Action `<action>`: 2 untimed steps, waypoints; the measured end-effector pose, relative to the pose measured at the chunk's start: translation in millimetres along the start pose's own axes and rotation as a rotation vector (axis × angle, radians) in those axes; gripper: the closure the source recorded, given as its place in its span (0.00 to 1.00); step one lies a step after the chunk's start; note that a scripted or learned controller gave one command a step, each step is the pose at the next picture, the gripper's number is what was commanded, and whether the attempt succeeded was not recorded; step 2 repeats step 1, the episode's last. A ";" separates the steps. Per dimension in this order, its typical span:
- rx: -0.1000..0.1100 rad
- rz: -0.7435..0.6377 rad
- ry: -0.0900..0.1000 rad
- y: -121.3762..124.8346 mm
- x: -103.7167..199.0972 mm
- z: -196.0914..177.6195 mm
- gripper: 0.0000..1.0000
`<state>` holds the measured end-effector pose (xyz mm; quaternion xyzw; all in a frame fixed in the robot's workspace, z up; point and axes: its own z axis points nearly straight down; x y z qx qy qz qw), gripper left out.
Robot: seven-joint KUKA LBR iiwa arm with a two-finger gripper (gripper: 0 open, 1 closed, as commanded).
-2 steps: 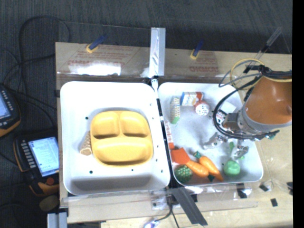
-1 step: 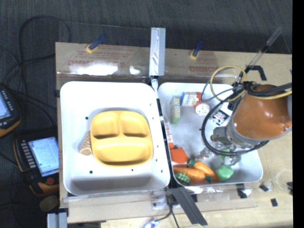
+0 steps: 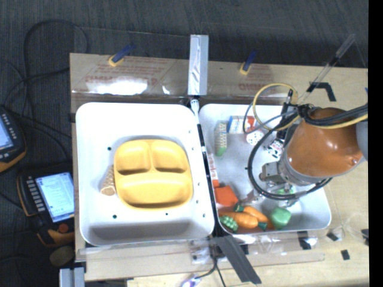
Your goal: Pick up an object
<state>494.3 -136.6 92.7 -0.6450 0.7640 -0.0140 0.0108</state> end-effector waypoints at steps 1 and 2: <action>-0.004 -0.002 -0.001 -0.1 -3.2 -8.9 1.00; -0.004 -0.002 -0.001 -0.1 -3.2 -8.9 1.00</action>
